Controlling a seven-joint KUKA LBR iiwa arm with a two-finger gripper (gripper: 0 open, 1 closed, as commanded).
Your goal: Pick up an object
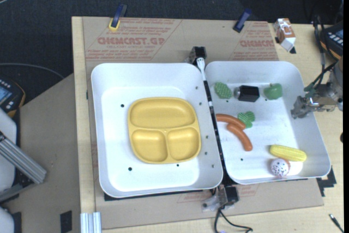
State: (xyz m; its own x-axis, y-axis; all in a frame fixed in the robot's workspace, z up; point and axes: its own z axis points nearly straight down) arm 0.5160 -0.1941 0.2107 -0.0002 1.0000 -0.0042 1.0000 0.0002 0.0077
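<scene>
Two shallow white bins sit side by side on the tabletop (163,35). The left bin (109,117) holds a yellow divided tray (163,129), lying flat near its middle with one long compartment on the far side and two smaller ones on the near side.

The right bin (305,133) holds the loose objects. Along its far side a small black block (248,93) lies between two green toy pieces: one (222,90) just to its left, the other (274,91) just to its right. Nearer the middle, an orange sausage-shaped toy (235,128) lies at a slant, with a third small green piece (246,118) touching its far side. In the near right corner a yellow corn cob (287,153) rests just beyond a white speckled ball (280,168).

The gripper (301,106) hangs at the right bin's right edge, well apart from all of these objects; whether its fingers are open or closed cannot be told. Nothing is seen between them.
</scene>
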